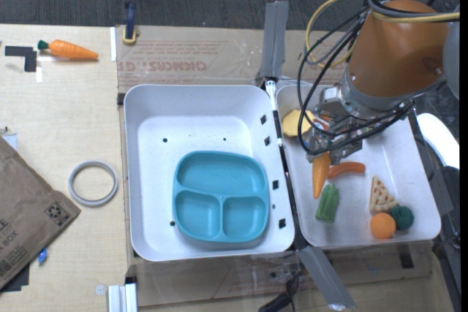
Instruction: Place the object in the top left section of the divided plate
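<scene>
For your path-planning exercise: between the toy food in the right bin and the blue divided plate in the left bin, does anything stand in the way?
Only the two bins' adjoining walls separate the carrot under the claw from the divided plate. The plate's sections hold nothing visible.

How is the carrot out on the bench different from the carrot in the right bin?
The bench carrot lies almost level on the wooden bench top at far left, well apart from the arm; the bin carrot stands nearly vertical in the view, in the right bin, just under the tool. The bench carrot shows a green leafy end; the bin carrot's top is hidden. Both are orange and tapered.
</scene>
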`<state>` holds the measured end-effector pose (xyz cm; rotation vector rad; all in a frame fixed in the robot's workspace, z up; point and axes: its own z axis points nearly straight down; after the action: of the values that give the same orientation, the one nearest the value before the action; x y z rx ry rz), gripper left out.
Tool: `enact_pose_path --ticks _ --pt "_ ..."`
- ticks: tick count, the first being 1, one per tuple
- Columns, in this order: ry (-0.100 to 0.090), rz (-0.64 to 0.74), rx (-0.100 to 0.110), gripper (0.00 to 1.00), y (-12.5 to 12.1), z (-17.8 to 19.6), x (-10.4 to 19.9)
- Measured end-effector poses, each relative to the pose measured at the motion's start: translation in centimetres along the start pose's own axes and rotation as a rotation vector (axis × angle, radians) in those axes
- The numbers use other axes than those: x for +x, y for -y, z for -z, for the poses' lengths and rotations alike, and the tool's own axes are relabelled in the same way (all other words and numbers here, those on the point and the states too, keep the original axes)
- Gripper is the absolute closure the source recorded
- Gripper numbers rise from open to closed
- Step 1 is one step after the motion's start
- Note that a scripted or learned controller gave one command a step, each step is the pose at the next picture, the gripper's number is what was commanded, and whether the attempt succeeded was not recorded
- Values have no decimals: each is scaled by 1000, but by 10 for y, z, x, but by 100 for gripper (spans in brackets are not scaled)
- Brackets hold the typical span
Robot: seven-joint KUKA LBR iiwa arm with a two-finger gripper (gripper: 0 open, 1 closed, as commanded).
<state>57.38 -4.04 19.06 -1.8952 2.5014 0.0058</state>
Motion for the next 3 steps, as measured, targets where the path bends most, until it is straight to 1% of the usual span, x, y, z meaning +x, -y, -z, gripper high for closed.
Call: enact_pose_path --ticks 1,2,3 --pt "-1 -28 0 100 -22 0 -71" --pt "-1 8 3 100 -41 56 -94" --pt "-1 3 3 100 -62 102 -116"
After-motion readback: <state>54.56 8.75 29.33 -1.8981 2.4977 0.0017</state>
